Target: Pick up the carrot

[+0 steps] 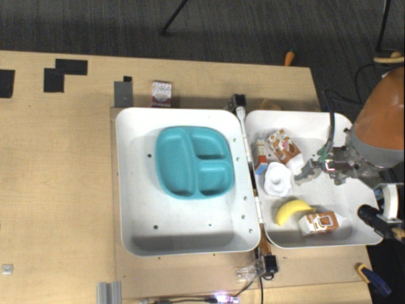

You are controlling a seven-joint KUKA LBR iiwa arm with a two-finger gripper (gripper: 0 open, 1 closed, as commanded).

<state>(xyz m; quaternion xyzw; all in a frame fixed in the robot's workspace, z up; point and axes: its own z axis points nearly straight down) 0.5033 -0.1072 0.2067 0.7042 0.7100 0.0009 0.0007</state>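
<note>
Even, fairly bright overhead light is washing the white bins (pixel 183 239) close to glare, soft shadows are pooling inside their near walls, the counter (pixel 57 189) is staying evenly lit, the floor (pixel 95 11) is falling dim, and fine detail is blurring slightly.

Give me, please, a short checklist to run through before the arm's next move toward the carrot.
1. Carrot located among the items in the right bin: cannot tell; no item there reads clearly as a carrot.
2. Gripper over the right bin: ok.
3. Gripper free of any held item: ok; nothing shows between its fingers.
4. Banana and small carton apart from the gripper: ok.
5. White item close to the fingertips, may be nudged: not ok.
6. Teal divided plate lies apart in the left bin: ok.
</note>
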